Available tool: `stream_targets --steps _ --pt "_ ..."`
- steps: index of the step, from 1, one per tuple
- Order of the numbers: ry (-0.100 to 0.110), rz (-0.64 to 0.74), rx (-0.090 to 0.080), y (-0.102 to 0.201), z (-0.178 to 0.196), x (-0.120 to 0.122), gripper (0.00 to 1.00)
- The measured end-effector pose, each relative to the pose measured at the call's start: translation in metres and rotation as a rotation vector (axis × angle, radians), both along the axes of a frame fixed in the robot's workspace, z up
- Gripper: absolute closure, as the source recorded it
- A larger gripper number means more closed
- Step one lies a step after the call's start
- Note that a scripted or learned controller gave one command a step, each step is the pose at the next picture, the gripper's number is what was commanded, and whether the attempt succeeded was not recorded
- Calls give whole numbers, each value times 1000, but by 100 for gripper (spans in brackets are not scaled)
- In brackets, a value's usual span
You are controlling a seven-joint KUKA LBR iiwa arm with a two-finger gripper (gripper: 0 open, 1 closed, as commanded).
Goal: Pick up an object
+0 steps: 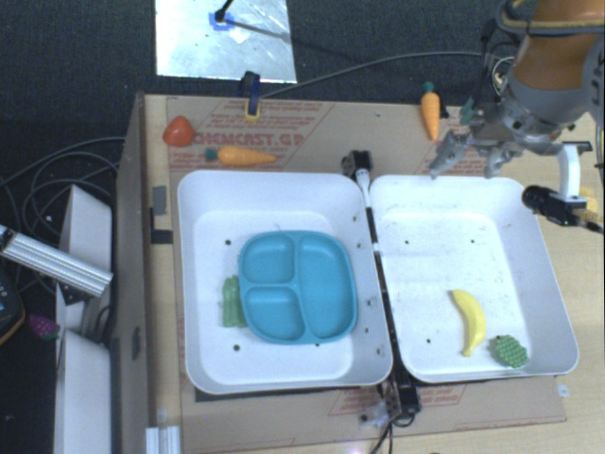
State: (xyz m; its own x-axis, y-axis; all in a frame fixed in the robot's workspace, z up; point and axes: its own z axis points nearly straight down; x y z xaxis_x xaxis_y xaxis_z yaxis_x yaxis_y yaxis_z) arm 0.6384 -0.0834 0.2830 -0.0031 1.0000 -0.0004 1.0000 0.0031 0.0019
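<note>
**Hovering over the far edge of the right bin, nothing in my fingers**

So my gripper (471, 159) is hanging just above the far rim of the right bin (539, 253), fingers spread apart and pointing down, gripping nothing at all.

What's sitting in the bins: the right one is holding a banana (470, 321) toward the near side, lying lengthwise, and a small green bumpy thing (510, 351) just beside its near end, in the near right corner. Both are sitting well apart from my gripper. The left bin (203, 253) is carrying a blue divided plate (297, 287) in the middle, with a green piece (231, 303) lying against the plate's left edge.

The bins are resting on a brown cardboard sheet (312, 126). Lying on it behind the bins: a carrot (245, 156) and a red-orange thing (178, 131) at the left, and another carrot (431, 112) standing out near my gripper. A blue and yellow clamp (251, 96) is biting the cardboard's far edge.

Beyond that there's dark carpet with a shiny metal plate (227, 26), plus cables (57, 173) trailing off to the left.
</note>
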Motion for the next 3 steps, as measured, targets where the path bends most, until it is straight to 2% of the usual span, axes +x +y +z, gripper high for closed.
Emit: stream_targets --steps 1,2,3 --pt "4 -3 0 -59 -133 -21 0" --pt "2 -3 0 -80 -162 -101 0" --pt "0 -2 0 -64 -199 -130 0"
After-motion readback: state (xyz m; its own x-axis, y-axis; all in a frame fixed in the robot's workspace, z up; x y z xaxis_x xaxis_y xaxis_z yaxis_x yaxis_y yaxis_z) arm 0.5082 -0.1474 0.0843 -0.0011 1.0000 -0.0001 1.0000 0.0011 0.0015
